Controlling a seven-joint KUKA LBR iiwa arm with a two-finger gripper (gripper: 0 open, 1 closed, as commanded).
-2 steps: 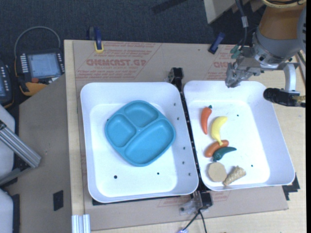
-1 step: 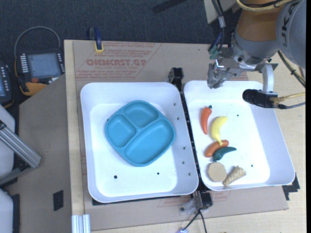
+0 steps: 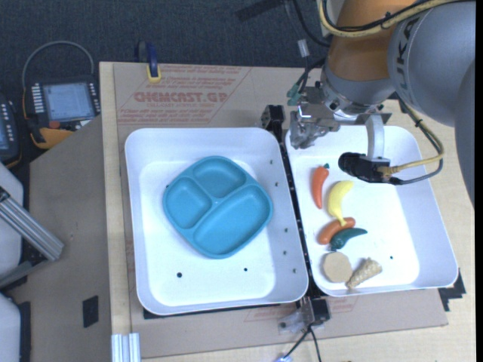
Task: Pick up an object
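Observation:
The right bin (image 3: 423,225) holds a small pile of toy food: an orange carrot (image 3: 320,184), a yellow banana (image 3: 339,197), an orange piece (image 3: 332,230) under a dark teal pepper (image 3: 349,236), a tan round cookie (image 3: 337,267) and a cream cone (image 3: 364,273). My gripper (image 3: 306,130) hangs over the bin's far left corner, above and behind the carrot, apart from every object. Nothing shows between its fingers.
The left bin (image 3: 151,157) bears a blue divided plate (image 3: 217,205). A black cylinder with a yellow cable (image 3: 362,166) hangs off the arm over the right bin. A pendant screen (image 3: 66,101) lies off the bench at far left.

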